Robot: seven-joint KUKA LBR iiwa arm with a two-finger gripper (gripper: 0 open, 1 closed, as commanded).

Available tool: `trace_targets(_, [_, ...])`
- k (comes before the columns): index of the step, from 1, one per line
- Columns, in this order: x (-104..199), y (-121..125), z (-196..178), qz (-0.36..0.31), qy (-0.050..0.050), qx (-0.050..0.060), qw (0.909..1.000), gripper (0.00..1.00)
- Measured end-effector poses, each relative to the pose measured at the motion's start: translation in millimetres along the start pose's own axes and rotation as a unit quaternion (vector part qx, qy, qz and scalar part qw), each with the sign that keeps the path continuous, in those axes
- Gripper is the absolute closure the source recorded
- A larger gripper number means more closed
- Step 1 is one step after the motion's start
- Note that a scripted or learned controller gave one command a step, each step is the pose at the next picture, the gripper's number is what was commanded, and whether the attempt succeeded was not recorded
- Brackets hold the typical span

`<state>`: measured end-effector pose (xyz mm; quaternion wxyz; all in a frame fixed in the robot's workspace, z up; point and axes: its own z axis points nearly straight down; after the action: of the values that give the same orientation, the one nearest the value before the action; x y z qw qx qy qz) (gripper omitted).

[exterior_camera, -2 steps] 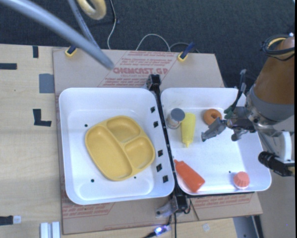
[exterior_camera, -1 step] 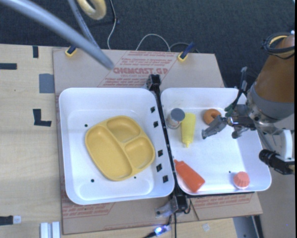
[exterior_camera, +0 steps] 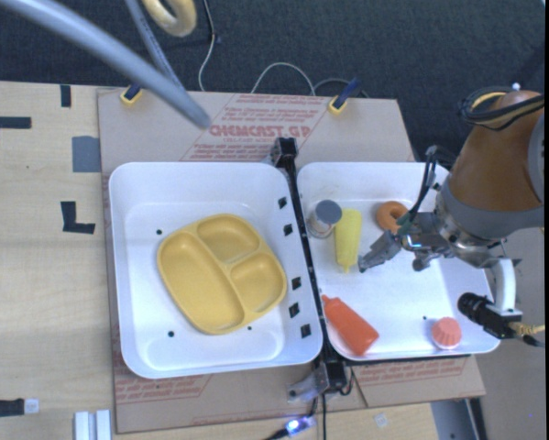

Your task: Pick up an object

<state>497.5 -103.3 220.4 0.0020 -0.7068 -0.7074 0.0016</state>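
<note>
The right bin (exterior_camera: 393, 337) holds several small objects: a grey can (exterior_camera: 326, 216), a yellow banana-like piece (exterior_camera: 348, 238), an orange ring (exterior_camera: 390, 214), a red-orange carrot-shaped piece (exterior_camera: 350, 326) and a pink cupcake (exterior_camera: 446, 333). My gripper (exterior_camera: 398, 258) hangs over the middle of this bin, just right of the yellow piece and below the orange ring. Its two dark fingers stand apart, open, with nothing between them. One fingertip (exterior_camera: 367, 261) points toward the yellow piece without touching it.
The left bin (exterior_camera: 132, 246) carries a yellow divided plate (exterior_camera: 221, 271). A black divider (exterior_camera: 297, 246) runs between the bins. The arm's orange band (exterior_camera: 499, 154) and grey wrist overhang the right bin's far right side.
</note>
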Motion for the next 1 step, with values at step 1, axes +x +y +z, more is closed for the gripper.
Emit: trace_targets(1, [3.2, 3.1, 44.5, 0.0, 0.0, 0.0, 1.0, 0.0])
